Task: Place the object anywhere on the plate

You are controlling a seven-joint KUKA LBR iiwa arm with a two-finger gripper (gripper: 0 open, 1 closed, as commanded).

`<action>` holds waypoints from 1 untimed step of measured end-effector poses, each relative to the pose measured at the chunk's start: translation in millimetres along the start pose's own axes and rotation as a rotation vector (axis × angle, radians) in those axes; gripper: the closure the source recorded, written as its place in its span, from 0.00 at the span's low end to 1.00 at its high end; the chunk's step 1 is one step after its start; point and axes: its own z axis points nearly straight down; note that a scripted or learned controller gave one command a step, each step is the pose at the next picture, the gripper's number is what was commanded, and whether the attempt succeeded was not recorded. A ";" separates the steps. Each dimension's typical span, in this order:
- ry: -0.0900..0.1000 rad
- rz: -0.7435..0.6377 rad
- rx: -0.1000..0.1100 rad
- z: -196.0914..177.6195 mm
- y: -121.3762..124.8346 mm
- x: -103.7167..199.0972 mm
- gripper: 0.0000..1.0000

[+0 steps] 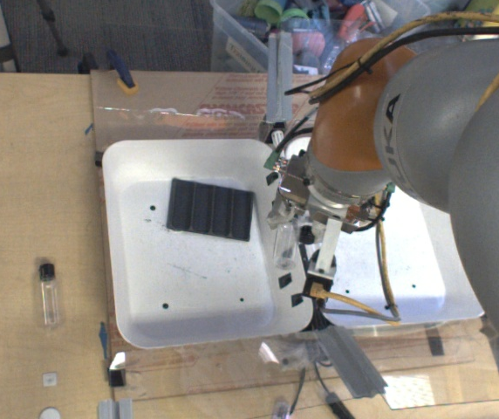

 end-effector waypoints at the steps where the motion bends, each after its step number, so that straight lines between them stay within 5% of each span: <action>1: -0.001 0.118 0.000 70.8 -60.7 31.2 1.00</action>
